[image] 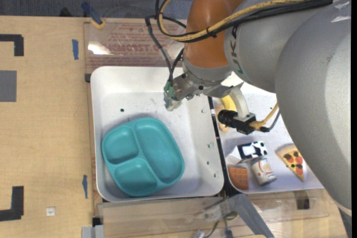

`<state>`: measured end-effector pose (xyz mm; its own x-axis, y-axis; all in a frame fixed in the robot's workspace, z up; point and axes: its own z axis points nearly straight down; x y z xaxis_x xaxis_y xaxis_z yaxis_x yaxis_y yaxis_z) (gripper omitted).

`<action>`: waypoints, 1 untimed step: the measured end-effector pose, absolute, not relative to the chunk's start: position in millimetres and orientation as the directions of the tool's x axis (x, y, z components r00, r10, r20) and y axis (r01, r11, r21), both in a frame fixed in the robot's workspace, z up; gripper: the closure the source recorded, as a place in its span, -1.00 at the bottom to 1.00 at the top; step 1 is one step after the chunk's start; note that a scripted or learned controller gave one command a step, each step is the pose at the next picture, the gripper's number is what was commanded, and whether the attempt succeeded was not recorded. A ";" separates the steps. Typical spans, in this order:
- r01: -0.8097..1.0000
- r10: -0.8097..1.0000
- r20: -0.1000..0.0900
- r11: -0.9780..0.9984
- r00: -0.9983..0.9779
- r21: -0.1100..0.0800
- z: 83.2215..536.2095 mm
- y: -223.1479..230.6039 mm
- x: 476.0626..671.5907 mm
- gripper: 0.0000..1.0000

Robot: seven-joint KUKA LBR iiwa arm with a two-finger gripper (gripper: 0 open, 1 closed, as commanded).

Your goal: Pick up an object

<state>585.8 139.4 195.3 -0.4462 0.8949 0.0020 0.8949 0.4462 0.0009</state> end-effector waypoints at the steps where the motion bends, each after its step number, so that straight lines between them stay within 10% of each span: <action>1: 0.945 0.945 0.002 0.327 -0.327 -0.002 191.2 196.7 557.7 1.00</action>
